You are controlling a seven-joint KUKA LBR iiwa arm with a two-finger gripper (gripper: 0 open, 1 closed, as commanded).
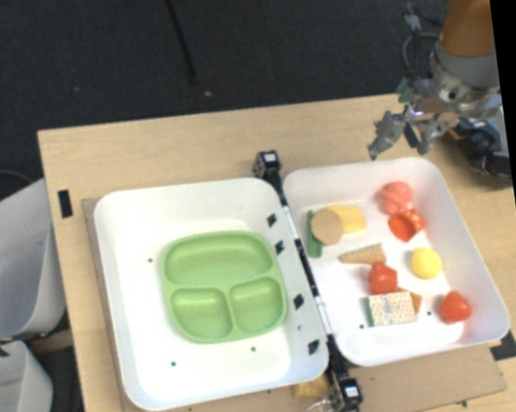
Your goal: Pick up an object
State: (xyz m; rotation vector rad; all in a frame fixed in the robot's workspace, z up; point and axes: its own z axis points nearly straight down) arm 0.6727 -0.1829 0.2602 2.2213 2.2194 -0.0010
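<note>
- The arm (465,22) comes in from the upper right, its orange band above the wrist, and its jaws (401,132) hang over the desk (174,141) just beyond the far edge of the right bin (472,257).
- The jaws stand apart with nothing between them, clear of everything in the bin.
- The right bin carries the small items: a pink lump (394,196) at the far side, and a red piece (406,223) just beneath it.
- Nearer the divider lies a tan round piece (326,227), touching a yellow block (352,219), with a green sliver (313,242) at its left edge.
- A tan cone-like wedge (364,255) lies mid-bin, a second red piece (383,278) just below it, and a yellow ball (425,263) off to the right.
- Along the near side rests a speckled pale block (391,308), and a red rounded item (454,306) lies near the bin's near right corner.
- The left bin (124,265) holds a green divided tray (222,284), lying flat, with one long compartment and two smaller ones.
</note>
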